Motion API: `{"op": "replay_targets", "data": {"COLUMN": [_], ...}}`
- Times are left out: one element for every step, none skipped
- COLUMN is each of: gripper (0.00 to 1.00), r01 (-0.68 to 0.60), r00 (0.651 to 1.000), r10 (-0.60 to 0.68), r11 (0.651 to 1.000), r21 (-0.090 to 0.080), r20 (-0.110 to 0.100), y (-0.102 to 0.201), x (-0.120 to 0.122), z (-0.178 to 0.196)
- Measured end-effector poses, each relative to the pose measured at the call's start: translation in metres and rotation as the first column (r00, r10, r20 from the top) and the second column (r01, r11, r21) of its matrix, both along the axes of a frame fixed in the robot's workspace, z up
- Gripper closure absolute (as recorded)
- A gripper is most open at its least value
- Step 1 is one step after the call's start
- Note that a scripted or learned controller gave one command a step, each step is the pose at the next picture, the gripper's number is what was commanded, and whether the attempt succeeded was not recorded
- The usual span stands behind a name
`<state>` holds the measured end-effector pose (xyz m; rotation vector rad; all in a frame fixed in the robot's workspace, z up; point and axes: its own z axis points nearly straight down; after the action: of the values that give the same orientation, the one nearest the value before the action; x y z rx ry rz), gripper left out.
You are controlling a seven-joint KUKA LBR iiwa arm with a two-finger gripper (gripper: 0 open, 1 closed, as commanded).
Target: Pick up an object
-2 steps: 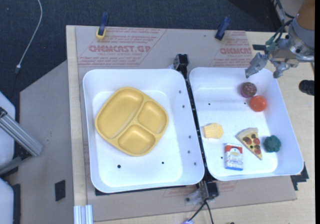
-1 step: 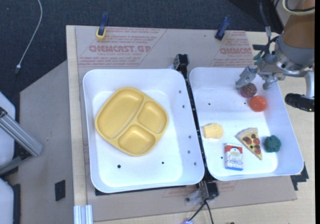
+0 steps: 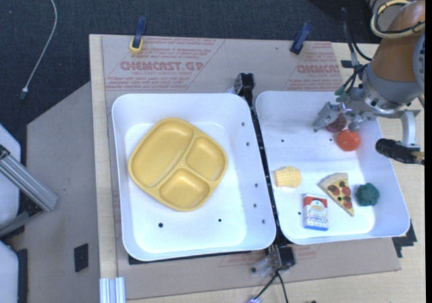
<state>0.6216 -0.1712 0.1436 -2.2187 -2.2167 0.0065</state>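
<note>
Gripper [image 3: 335,119] sits at two o'clock in my right bin [image 3: 297,221], just above the tomato [image 3: 348,140]; can't tell its state.

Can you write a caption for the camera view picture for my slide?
Robot gripper hovers beside a tomato in the right bin; yellow tray sits in the left bin.

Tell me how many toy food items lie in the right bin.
5: a red tomato by the gripper, corn, a pizza slice, a carton, a green item. The arm may hide more.
</note>
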Motion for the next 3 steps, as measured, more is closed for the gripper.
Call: {"op": "replay_targets", "data": {"gripper": [0.0, 1.0, 1.0], "r01": [-0.004, -0.003, -0.002], "r00": [1.0, 1.0, 1.0], "r10": [0.004, 0.003, 0.002], "r11": [1.0, 1.0, 1.0], "r21": [0.002, -0.002, -0.003], "r20": [0.01, 0.011, 0.014], "y": [0.003, 0.001, 0.0], "x": [0.002, 0.002, -0.001], "z": [-0.05, -0.038, 0.025]}}
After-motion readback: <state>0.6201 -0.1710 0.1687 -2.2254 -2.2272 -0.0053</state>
